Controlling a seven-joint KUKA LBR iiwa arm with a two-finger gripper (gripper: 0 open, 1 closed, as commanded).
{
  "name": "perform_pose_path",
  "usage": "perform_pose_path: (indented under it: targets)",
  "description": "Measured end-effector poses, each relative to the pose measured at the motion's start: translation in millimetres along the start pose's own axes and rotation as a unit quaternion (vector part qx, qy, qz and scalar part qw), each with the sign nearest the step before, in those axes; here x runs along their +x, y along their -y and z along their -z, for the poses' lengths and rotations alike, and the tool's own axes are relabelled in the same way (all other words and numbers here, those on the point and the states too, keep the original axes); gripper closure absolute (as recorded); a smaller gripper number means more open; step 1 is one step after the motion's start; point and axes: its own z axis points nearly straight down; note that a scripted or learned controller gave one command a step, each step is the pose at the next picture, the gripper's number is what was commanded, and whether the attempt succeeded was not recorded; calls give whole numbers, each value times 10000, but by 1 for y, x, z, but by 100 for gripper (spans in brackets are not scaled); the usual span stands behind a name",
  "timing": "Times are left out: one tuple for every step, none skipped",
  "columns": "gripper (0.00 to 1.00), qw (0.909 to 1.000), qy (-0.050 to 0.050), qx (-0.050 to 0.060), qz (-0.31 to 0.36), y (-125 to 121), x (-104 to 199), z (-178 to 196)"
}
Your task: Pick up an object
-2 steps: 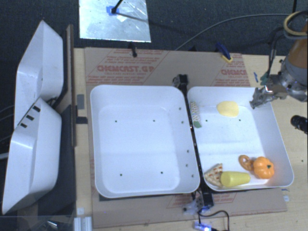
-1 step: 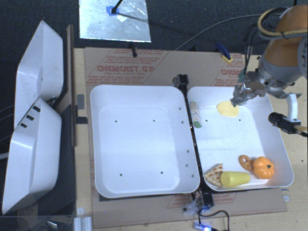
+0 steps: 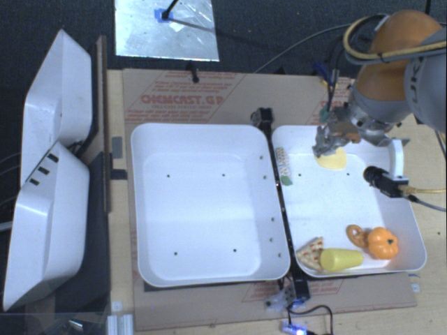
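Observation:
My gripper point(image 3: 325, 147) hangs low over the back of the right bin point(image 3: 307, 201), right at a flat pale-yellow piece point(image 3: 334, 161) that lies on the bin floor. The fingertips sit at that piece's upper left edge. At the bin's front right lie an orange pumpkin-like toy point(image 3: 383, 243), a brown pretzel-like piece point(image 3: 355, 235), a yellow cylinder point(image 3: 340, 259) and a tan wedge like a pizza slice point(image 3: 310, 252). A small patterned strip point(image 3: 283, 166) rests along the bin's left wall.
The left bin point(image 3: 147, 187) stands beside the right one, with a black divider point(image 3: 279, 201) between them. A black fitting with cables point(image 3: 382, 179) hangs off the arm over the right bin's right side. White housings point(image 3: 49, 173) stand at the far left.

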Motion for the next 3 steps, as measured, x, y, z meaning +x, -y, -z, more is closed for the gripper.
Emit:
perform_pose_path:
  targets:
    - [100,10000,-2,1,6,2,59,-8]
    - [100,10000,-1,-2,0,-2,103,-2]
    - [100,10000,-3,-2,3,0,162,4]
